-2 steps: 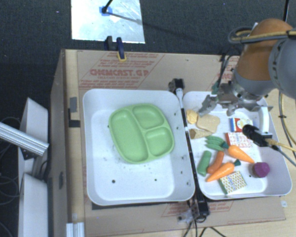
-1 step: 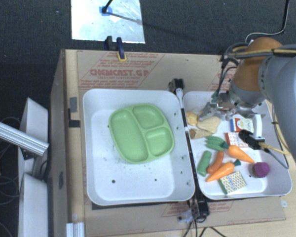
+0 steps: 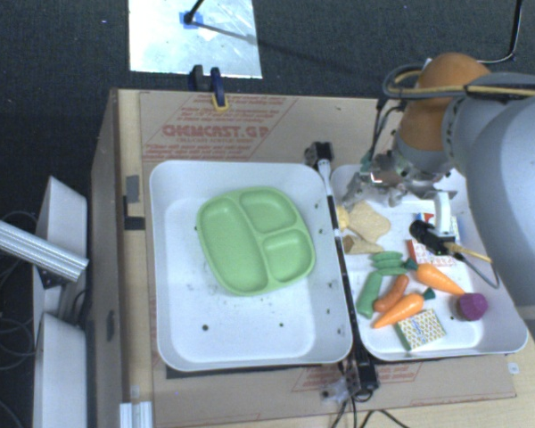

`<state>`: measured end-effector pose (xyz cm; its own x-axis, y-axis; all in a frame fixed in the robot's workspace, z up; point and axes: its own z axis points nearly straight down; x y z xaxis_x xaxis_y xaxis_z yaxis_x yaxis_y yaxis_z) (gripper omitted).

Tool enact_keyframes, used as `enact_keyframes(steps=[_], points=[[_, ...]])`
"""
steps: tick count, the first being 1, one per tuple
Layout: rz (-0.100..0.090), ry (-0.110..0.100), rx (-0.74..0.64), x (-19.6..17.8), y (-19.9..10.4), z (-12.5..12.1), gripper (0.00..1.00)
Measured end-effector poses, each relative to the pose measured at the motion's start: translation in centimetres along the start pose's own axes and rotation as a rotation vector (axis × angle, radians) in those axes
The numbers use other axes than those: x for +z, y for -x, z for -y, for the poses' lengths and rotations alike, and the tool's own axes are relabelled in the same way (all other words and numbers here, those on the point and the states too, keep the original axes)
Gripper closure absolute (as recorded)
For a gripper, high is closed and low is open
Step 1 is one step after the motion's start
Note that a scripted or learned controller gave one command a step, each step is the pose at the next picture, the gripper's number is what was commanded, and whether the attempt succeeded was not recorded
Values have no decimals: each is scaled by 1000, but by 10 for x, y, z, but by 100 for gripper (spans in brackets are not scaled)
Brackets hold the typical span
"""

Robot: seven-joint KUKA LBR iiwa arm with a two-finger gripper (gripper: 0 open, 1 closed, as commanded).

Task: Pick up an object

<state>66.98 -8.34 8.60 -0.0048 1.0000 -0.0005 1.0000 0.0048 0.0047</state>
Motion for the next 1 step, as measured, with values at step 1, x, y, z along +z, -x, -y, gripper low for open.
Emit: enact_keyframes(steps=[1], points=[[1,3,-3,-11,0,-1,100]])
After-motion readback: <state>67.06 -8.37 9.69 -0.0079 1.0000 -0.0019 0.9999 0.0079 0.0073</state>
